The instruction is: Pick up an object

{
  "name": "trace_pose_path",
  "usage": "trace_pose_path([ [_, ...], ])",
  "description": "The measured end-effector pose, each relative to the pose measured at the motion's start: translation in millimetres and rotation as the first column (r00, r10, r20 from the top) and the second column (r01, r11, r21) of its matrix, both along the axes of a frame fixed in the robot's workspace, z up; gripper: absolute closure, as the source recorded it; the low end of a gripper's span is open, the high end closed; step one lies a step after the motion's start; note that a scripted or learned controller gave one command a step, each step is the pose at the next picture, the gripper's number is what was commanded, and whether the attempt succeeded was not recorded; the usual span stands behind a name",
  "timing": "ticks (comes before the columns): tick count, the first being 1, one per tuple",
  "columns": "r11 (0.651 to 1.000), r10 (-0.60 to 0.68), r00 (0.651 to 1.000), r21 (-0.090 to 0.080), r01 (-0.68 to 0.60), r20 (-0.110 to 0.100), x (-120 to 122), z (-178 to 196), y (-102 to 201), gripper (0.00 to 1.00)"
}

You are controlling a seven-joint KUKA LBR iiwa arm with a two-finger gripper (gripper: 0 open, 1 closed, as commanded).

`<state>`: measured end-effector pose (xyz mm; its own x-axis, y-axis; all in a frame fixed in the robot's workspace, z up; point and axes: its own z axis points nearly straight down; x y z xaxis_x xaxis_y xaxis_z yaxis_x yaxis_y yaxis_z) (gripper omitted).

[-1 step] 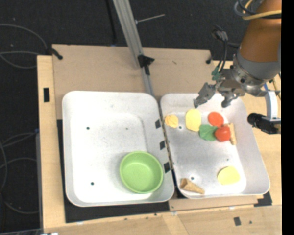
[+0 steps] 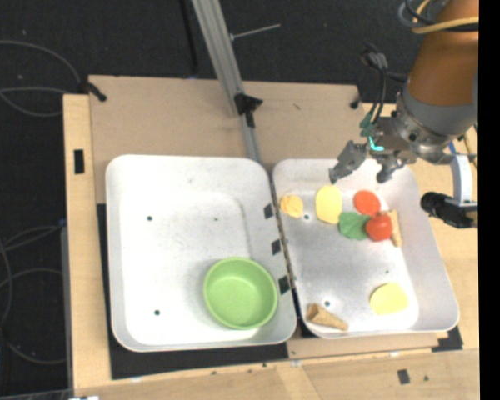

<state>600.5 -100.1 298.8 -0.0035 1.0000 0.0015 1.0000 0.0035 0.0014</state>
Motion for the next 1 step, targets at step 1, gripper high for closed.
trace_pose_path([
  [1, 1.0, -0.005, 1.0, -0.004, 0.005, -0.005, -9.9, -55.2, 0.3, 0.0],
])
